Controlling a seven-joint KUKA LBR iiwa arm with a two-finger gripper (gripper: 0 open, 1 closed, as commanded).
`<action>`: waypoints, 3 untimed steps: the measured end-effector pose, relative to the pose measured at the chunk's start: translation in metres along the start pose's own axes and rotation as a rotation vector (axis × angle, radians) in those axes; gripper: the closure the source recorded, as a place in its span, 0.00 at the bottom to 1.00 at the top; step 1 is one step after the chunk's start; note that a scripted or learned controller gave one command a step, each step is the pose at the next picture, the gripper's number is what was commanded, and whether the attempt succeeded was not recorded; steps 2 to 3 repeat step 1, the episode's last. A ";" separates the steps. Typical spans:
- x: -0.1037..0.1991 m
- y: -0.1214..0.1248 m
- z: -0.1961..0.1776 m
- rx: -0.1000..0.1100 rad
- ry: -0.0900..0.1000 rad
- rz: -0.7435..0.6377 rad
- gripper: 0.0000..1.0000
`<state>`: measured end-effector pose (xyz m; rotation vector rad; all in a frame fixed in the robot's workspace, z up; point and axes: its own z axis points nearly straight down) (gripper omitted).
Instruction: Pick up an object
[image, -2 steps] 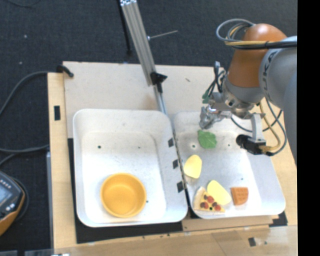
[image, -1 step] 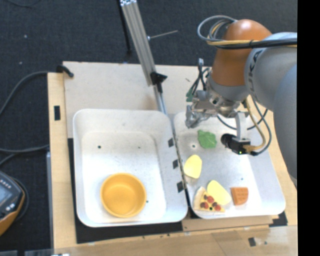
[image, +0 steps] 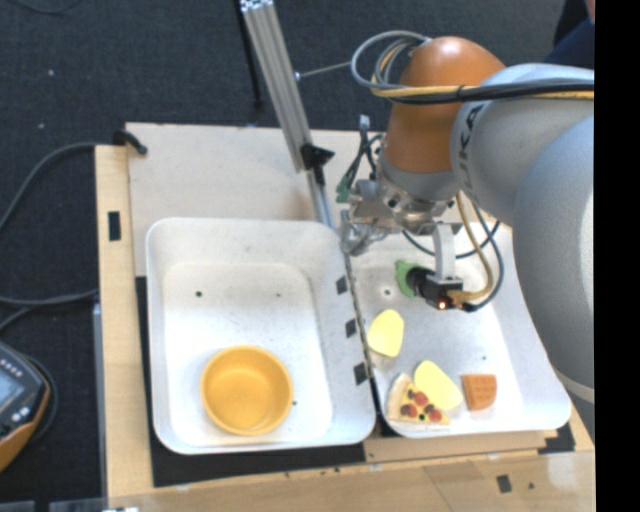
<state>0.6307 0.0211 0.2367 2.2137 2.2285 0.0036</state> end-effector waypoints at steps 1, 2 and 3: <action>0.053 -0.005 -0.011 0.000 0.001 -0.002 1.00; 0.053 -0.005 -0.011 0.000 0.001 -0.002 1.00; 0.053 -0.005 -0.011 0.000 0.001 -0.002 1.00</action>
